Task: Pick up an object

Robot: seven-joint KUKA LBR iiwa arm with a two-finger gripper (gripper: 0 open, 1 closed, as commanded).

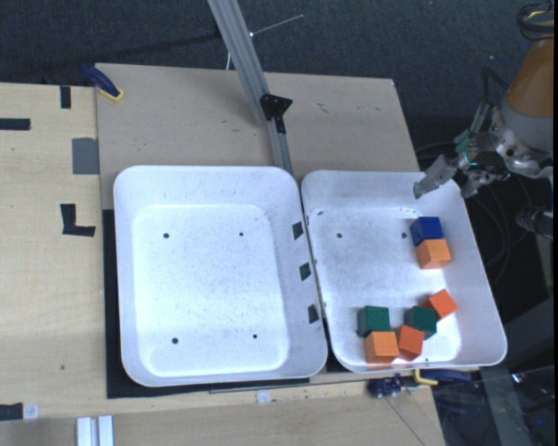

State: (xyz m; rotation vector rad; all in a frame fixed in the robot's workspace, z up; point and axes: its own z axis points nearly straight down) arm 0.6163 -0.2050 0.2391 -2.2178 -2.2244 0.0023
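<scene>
Pale wooden table [214,119] carries two shallow white bins side by side, dark floor around it. Arm [530,91], grey with an orange band, sits at the upper right; its hand [434,177] hangs over the far rim of the right bin [353,249], nothing visibly between the fingers, whether released or clenched I cannot tell. Just below the hand lie a blue block [427,228] touching an orange block [433,253]. Further below, at the bin's near end, a cluster: orange block [442,302], green block [421,319], second green block [373,319], two more orange blocks [382,346] [410,341]. Left bin [205,268] lies well to the hand's left. Grey metal bar [246,54] slants across the table above the bins.
</scene>
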